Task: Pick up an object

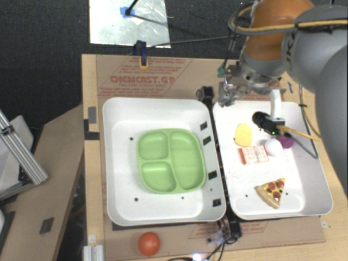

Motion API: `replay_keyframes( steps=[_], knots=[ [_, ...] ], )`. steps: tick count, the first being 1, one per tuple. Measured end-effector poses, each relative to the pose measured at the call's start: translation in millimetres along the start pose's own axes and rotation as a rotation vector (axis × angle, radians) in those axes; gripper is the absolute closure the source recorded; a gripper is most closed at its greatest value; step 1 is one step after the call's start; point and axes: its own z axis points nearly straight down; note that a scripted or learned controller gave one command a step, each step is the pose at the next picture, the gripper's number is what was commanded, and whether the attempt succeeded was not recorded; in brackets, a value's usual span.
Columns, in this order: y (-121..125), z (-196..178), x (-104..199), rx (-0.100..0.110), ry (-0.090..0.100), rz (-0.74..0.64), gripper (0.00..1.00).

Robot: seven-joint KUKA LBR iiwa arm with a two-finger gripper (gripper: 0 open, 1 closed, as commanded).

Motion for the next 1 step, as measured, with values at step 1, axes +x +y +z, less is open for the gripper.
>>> replay_keyframes(
  steps=[1],
  knots=[
    [-8.8,10.3,58.2,0.001,0.001,-0.001,1.0]
  ],
)
